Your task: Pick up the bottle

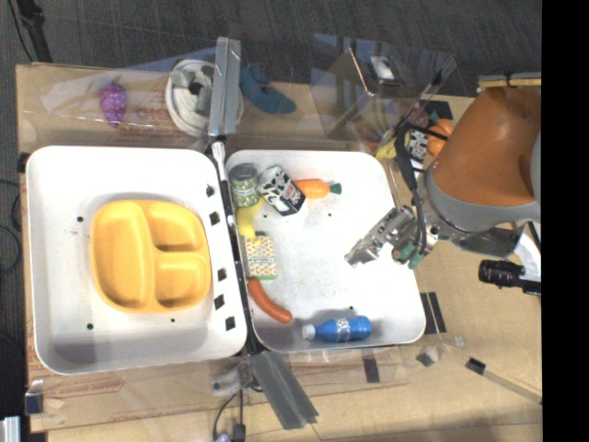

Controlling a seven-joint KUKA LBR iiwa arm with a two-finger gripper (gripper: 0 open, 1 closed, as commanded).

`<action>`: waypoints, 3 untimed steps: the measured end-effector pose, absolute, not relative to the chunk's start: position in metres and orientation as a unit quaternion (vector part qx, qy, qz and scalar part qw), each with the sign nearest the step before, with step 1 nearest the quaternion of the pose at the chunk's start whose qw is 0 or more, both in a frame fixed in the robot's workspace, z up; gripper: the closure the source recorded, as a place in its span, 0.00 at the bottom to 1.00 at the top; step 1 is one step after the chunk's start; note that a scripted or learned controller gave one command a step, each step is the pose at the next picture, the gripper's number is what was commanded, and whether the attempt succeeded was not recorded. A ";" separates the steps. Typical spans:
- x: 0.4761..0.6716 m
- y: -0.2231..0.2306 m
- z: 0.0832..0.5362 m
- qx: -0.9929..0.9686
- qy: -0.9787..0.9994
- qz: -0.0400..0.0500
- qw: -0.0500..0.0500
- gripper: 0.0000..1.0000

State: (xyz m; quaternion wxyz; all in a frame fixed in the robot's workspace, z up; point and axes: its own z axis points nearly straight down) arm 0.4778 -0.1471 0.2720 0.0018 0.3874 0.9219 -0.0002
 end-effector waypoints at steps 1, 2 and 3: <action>0.478 -0.147 0.272 0.387 0.922 0.000 0.002 0.00; 0.484 -0.172 0.094 0.457 0.889 0.000 0.000 0.00; 0.477 -0.187 0.092 0.604 0.797 0.000 0.000 0.00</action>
